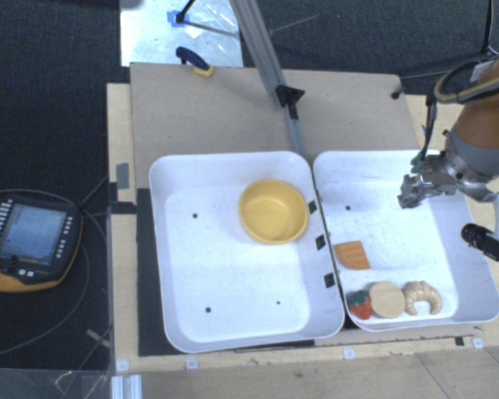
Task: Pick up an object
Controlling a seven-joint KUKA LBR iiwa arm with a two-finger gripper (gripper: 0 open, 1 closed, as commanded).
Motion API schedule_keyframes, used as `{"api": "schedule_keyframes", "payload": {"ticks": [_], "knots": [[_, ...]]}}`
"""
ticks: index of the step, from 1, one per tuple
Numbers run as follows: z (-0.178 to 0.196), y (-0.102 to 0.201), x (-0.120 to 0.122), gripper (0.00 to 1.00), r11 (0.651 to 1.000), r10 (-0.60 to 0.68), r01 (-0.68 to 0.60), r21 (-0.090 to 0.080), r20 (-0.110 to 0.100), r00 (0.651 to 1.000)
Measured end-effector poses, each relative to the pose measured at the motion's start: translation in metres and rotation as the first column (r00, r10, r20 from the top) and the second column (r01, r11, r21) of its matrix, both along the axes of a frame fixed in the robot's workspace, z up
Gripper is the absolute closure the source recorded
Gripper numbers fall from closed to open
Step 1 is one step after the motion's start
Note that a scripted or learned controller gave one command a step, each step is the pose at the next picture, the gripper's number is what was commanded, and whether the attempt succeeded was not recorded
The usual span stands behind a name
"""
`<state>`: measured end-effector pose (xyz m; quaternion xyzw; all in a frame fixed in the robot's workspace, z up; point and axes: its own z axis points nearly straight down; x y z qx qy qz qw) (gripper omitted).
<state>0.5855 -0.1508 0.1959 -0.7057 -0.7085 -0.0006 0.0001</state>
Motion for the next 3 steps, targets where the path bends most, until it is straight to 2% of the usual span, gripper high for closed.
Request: {"api": "schedule_keyframes", "payload": {"ticks": [2,3], "knots": [[0.017,0.118,-0.025,1.0,1.0,0.001,-0.001,0.0,0.001,1.0],[0.017,0.17,-0.023,1.0,1.0,0.001,-0.001,0.0,0.0,1.0]]}}
